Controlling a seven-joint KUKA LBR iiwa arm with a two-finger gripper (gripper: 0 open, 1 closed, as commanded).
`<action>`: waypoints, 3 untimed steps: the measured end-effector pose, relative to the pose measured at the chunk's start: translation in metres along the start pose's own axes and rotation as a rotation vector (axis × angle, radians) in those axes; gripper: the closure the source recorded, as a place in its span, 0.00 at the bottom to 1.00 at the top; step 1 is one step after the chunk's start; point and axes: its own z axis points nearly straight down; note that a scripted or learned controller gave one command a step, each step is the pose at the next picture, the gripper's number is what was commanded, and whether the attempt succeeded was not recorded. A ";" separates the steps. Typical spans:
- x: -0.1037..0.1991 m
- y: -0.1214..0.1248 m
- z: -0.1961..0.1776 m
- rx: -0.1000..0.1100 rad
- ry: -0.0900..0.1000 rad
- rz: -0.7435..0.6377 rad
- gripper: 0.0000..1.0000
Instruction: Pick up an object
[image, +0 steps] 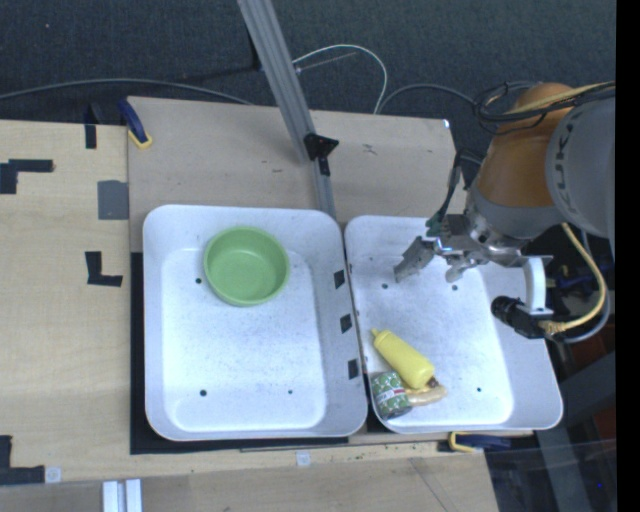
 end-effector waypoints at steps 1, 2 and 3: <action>0.003 -0.002 0.044 0.001 0.000 0.000 0.00; 0.004 -0.001 0.031 -0.003 0.001 -0.002 1.00; 0.004 -0.007 -0.013 -0.009 0.000 0.000 1.00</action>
